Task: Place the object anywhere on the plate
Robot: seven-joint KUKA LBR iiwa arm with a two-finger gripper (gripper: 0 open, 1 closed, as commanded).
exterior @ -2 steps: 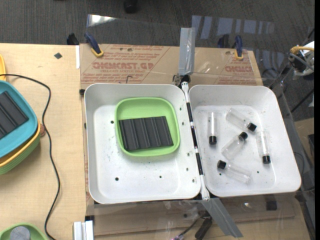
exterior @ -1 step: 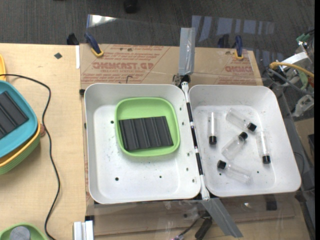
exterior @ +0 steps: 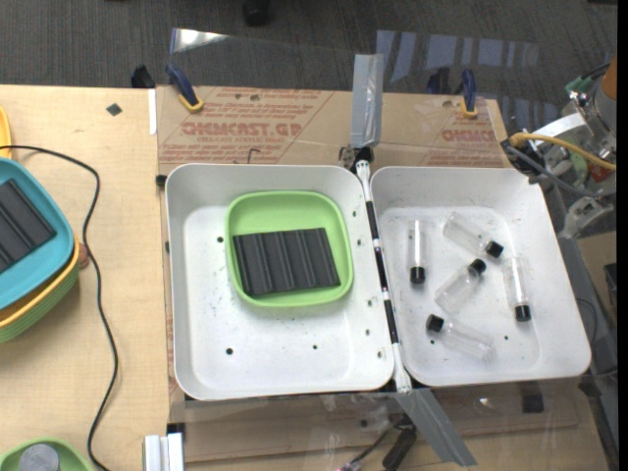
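The step in hand looks like the very start: nothing has been picked up yet, and the round-cornered green plastic plate in the left shallow white bin carries only a dark ribbed rectangular mat. The task's things, several small clear plastic vials with black caps, lie scattered flat on the floor of the right shallow white bin, pointing different ways; one lies near the left wall, one along the right side, one towards the near edge, and two close together in the middle. The grey arm's wrist end with its yellow cable stands at the far right, beyond the right bin's outer rim, and the gripper is too cut off there to tell whether it is open or closed (so no hold can be claimed). The next move, as I judge it, calls for swinging left over the right bin, choosing a vial that lies apart from the others, and coming down square across its barrel. The vial by the right side looks the most separate. The carry then has to clear the raised ridge where the two bins meet. The plate sits towards the far side of its bin, with bare white floor to its left and near side, so there is generous room above it for a release
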